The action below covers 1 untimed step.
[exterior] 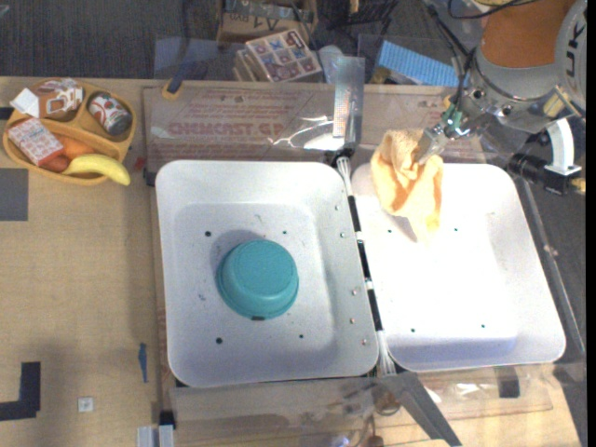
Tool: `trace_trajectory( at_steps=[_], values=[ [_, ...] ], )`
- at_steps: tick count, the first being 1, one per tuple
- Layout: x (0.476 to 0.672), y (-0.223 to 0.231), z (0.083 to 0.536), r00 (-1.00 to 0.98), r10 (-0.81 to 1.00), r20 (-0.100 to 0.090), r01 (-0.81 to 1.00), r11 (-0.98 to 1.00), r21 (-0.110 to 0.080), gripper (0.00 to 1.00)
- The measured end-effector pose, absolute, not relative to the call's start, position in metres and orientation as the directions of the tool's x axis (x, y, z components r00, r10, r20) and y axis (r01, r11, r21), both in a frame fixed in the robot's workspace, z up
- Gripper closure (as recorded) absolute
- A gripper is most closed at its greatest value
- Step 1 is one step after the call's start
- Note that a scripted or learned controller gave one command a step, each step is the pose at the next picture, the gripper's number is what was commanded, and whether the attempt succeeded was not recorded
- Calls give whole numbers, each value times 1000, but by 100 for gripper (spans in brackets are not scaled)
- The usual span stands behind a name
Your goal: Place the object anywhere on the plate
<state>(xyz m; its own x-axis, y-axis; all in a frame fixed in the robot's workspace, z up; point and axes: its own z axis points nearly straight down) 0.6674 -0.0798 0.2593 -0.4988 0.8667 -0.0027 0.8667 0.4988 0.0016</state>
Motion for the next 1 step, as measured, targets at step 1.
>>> trace_trajectory(
  at_steps=[1],
  values=[
    [668, -77, 225, -502, 865, -1, 865, 502, 0, 100]
  ],
)
